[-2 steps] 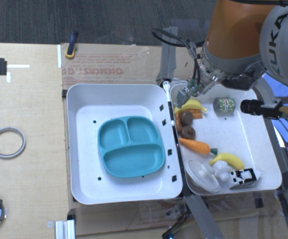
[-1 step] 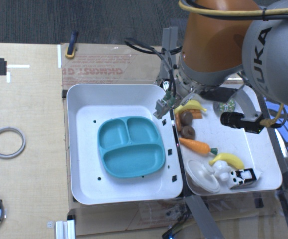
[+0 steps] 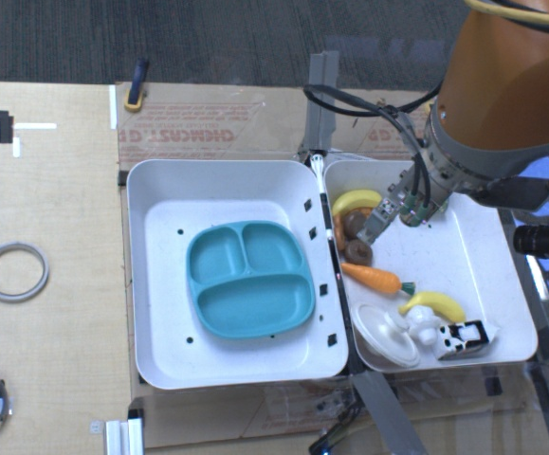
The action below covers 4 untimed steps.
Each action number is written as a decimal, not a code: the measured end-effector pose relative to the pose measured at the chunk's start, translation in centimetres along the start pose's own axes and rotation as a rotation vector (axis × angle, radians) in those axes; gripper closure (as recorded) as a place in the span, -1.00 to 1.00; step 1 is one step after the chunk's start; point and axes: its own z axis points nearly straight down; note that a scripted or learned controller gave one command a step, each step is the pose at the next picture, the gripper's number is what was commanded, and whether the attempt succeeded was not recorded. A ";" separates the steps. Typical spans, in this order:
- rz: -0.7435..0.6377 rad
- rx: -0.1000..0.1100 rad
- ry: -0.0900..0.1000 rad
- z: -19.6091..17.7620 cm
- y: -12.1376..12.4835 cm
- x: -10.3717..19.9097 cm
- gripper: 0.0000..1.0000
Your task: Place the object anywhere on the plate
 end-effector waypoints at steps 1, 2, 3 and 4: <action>-0.057 0.000 0.001 10.6 8.1 -6.0 1.00; -0.016 0.000 0.001 8.8 7.8 -1.1 1.00; -0.069 -0.001 0.000 5.7 8.4 1.2 1.00; 0.006 0.001 0.001 4.5 8.4 9.2 1.00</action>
